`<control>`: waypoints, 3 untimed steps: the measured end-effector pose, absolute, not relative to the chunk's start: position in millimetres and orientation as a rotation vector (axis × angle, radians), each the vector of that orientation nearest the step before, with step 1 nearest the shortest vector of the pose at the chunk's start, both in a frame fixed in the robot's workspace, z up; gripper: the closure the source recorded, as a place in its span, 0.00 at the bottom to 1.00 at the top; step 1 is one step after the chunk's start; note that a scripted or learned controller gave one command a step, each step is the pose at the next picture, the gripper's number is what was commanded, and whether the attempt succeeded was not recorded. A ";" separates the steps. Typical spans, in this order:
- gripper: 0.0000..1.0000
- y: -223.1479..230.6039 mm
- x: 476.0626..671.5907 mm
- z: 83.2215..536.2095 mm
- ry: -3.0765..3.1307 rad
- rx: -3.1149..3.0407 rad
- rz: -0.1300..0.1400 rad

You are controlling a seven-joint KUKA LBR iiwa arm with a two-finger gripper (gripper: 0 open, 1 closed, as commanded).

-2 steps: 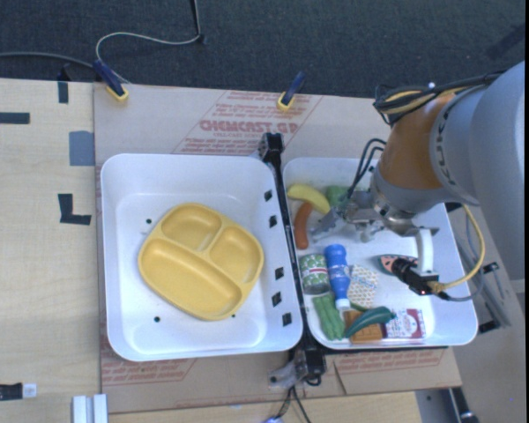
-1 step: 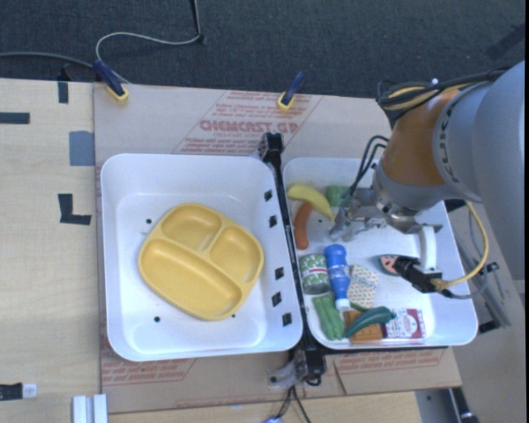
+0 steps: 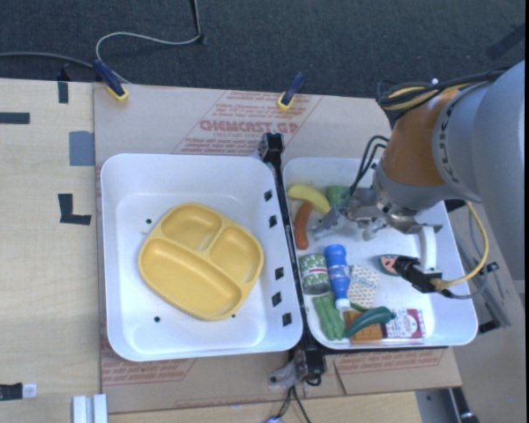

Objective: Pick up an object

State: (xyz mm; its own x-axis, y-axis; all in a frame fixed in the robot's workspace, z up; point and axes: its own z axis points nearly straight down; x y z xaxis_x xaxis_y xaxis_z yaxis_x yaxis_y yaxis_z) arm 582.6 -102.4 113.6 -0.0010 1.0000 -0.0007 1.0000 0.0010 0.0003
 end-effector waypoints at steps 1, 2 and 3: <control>1.00 -102.2 582.6 122.9 2.223 2.220 -0.001; 0.00 -102.2 582.5 122.8 2.223 2.220 -0.001; 0.00 -104.7 558.3 85.6 2.222 2.220 0.001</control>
State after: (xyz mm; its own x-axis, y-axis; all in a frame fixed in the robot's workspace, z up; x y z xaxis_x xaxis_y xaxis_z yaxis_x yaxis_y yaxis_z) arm 558.3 -104.7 85.6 -0.0008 1.0000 -0.0001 1.0000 0.0008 0.0010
